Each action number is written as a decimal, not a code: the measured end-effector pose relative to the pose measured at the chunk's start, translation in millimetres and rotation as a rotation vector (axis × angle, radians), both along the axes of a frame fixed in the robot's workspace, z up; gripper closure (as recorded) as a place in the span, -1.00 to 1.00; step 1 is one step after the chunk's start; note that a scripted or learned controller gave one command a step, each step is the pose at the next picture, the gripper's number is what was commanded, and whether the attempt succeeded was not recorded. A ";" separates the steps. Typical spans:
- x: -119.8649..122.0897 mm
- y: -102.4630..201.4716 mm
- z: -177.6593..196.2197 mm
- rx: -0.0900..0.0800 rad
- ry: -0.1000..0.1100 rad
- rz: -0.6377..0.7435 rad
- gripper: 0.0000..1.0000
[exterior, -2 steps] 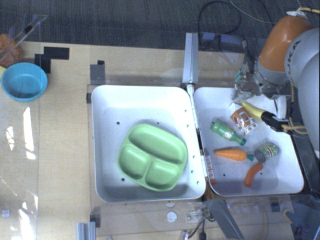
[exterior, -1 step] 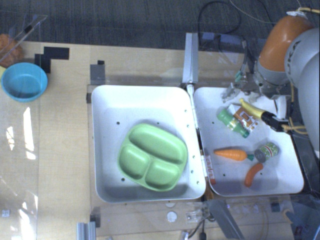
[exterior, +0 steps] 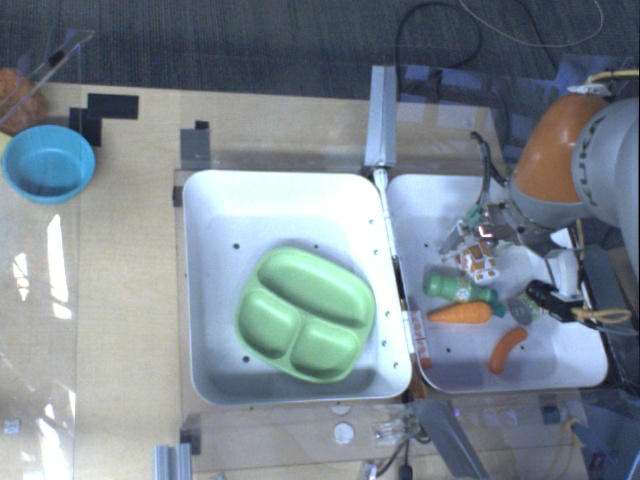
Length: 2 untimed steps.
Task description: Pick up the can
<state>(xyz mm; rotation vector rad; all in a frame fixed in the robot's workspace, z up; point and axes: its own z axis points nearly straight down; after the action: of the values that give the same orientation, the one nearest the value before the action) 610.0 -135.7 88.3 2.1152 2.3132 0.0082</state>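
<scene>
My gripper (exterior: 480, 236) hangs over the can (exterior: 479, 260) — light, rigid, slick-sided, best pinched across its middle — finger spread I cannot tell.

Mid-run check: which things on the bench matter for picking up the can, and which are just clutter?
For the job:
can, right bin
gripper, just above it

Lying about:
green bottle
carrot
sausage
green divided tray, left bin
blue bowl, off to the left
</scene>
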 end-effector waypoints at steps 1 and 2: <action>61.6 -31.4 43.6 -0.001 -0.003 -0.108 -1.00; -37.0 2.7 0.1 0.000 -0.001 0.119 -1.00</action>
<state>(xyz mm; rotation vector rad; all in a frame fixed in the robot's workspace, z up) 573.0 -133.0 88.4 1.9744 2.4345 0.0099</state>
